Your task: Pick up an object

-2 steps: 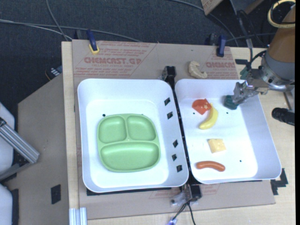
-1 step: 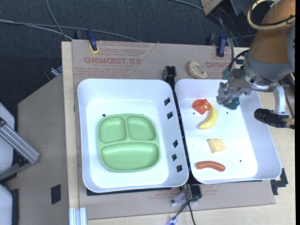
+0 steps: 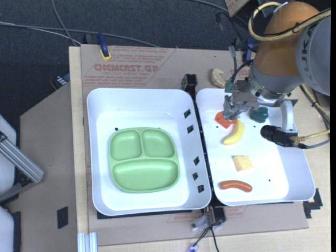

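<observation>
Camera view: your gripper (image 3: pixel 231 113) hangs over the right bin (image 3: pixel 294 185), touching the red block (image 3: pixel 222 121) beside the banana (image 3: pixel 234 133) (finger state: cannot tell). Cheese (image 3: pixel 242 163) and sausage (image 3: pixel 235 185) lie nearer you.

The bench (image 3: pixel 131 67) is a tan board with red print along its far edge. 2 white bins sit on it side by side — the left bin (image 3: pixel 100 140) and the right bin (image 3: pixel 294 177) — with their inner rims touching along a black strip. A blue-and-yellow clip (image 3: pixel 104 47) grips the far edge, and a pale lump (image 3: pixel 218 77) lies just behind the right bin.
</observation>
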